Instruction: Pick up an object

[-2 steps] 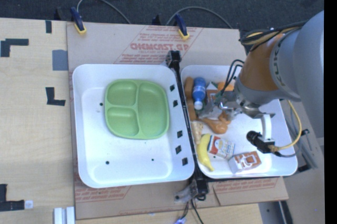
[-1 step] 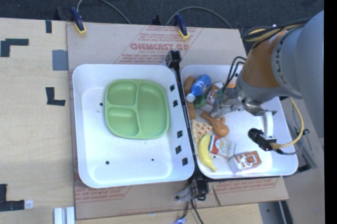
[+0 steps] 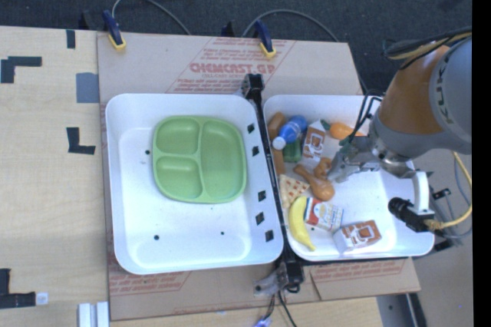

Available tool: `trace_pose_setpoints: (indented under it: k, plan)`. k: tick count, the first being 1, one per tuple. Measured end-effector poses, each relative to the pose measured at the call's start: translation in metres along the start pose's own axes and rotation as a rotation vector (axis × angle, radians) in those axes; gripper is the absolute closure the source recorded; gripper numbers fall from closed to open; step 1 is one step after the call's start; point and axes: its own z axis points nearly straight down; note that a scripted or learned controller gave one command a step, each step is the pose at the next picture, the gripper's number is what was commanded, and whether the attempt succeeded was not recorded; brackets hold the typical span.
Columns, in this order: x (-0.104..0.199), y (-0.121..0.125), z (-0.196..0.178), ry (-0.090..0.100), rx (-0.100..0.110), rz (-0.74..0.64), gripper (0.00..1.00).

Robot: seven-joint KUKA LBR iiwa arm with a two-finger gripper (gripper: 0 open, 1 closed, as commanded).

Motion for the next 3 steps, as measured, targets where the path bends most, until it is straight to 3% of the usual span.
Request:
trace_pose_setpoints:
  k: [1, 2, 3]
  plan:
    - [0.000, 0.000, 0.000, 0.001, 0.000, 0.000, 0.00]
    - [0.020, 0.043, 0.059, -0.001, -0.004, -0.001, 0.00]
    - [0.018, 0.044, 0.047, -0.005, -0.009, 0.000, 1.00]
